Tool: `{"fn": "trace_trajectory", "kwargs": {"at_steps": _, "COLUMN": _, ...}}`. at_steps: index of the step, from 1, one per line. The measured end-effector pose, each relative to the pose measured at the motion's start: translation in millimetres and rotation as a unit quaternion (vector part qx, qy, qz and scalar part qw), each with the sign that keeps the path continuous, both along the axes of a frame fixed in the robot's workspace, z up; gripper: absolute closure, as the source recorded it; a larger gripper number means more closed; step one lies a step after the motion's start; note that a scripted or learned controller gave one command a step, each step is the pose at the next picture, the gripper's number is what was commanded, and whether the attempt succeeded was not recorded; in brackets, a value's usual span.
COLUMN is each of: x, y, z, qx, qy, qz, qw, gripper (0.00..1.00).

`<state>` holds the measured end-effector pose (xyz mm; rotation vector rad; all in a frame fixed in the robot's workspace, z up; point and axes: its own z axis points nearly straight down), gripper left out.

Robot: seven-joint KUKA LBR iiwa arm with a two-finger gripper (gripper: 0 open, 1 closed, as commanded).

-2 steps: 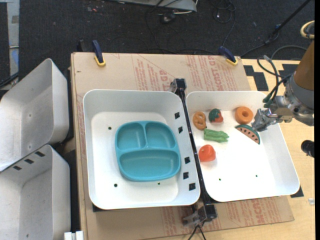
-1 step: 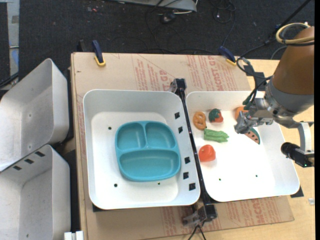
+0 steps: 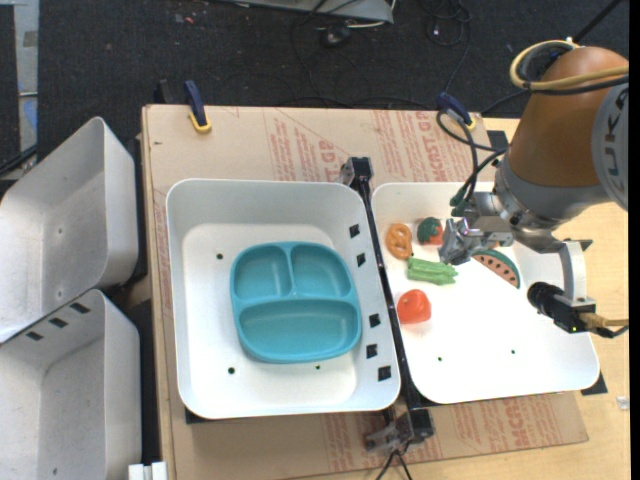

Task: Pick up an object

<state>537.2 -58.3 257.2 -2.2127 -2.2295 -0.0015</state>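
My claw (image 3: 455,248) hovers just above the bean (image 3: 432,271); grip state I cannot tell.

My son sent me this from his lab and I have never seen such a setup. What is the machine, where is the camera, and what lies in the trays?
It is a single grey robot arm with an orange band, reaching in from the right. One fixed camera looks down at a slant on a bench with two shallow white bins. The left bin holds a teal divided plastic plate. The right bin holds small toy foods: an orange pretzel, a green pea pod, a red tomato, a watermelon slice and a small green and red piece. The arm's two-finger gripper hangs just above the pea pod; I cannot see that it holds anything.
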Motion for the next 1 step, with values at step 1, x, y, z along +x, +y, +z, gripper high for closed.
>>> {"fn": "trace_trajectory", "kwargs": {"at_steps": 1, "x": -3.0, "y": 55.3, "z": -15.9, "qx": 0.0005, "qy": 0.001, "qz": 0.000, "qw": 1.0000, "gripper": 1.00}}
